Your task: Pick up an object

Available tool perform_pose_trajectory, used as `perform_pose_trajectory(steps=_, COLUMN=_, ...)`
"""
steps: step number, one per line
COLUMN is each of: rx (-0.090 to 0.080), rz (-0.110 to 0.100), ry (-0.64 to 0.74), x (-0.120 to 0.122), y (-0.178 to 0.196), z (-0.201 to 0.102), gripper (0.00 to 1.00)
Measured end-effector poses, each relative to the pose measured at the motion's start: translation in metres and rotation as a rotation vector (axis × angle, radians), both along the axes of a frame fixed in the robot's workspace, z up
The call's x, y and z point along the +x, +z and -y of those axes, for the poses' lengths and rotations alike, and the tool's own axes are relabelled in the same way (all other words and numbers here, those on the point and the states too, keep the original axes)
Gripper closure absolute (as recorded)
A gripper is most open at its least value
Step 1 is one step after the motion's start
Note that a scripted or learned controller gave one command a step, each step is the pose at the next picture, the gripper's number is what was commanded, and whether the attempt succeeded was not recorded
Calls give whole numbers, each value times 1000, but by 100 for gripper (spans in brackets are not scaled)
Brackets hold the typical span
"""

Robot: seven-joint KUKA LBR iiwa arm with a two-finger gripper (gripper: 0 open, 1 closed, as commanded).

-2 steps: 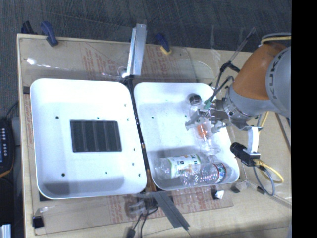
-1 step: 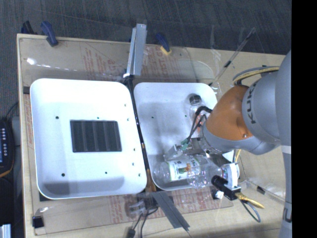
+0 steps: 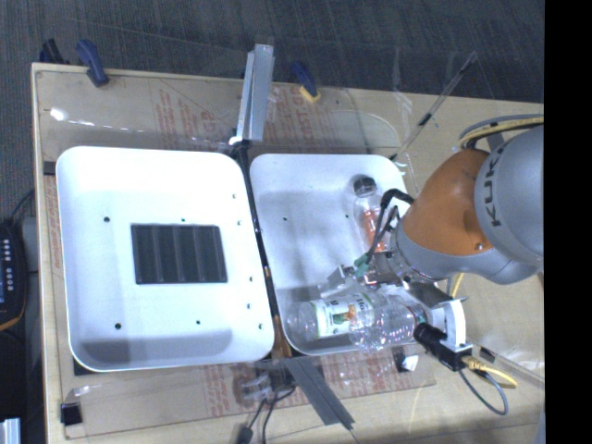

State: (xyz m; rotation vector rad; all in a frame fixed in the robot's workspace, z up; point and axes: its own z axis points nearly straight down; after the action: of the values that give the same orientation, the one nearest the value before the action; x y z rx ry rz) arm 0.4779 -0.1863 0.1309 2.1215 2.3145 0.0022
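Two clear plastic bottles lie in the right bin point(image 3: 296, 202). One with a green and white label point(image 3: 338, 319) rests on its side along the bin's near wall. The other, holding orange liquid point(image 3: 368, 213), lies by the right wall with its cap toward the far end. My gripper point(image 3: 373, 271) is low in the bin's near right corner, between the two bottles and just above the labelled one. The orange band point(image 3: 444, 213) and grey wrist hide much of that corner.
The left bin point(image 3: 92, 211) holds a dark ribbed rectangular block point(image 3: 178, 253) near its middle. A metal bar point(image 3: 253, 91) stands at the far edge between the bins. Blue clamps point(image 3: 91, 61) grip the bench's far edge. Cables and small tools lie at the near right.
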Motion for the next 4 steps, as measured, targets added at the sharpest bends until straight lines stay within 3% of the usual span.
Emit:
perform_pose_trajectory(steps=1, rx=0, rz=-4, ry=-89, x=-1, y=20, z=24, gripper=0)
perform_pose_trajectory(steps=2, rx=1, rz=-2, ry=3, x=0, y=-39, z=-24, gripper=0)
perform_pose_trajectory(steps=3, rx=0, rz=-1, ry=2, x=0, y=-39, z=-23, gripper=0)
perform_pose_trajectory(steps=4, rx=0, rz=-3, ry=-225, x=-1, y=-5, z=24, gripper=0)
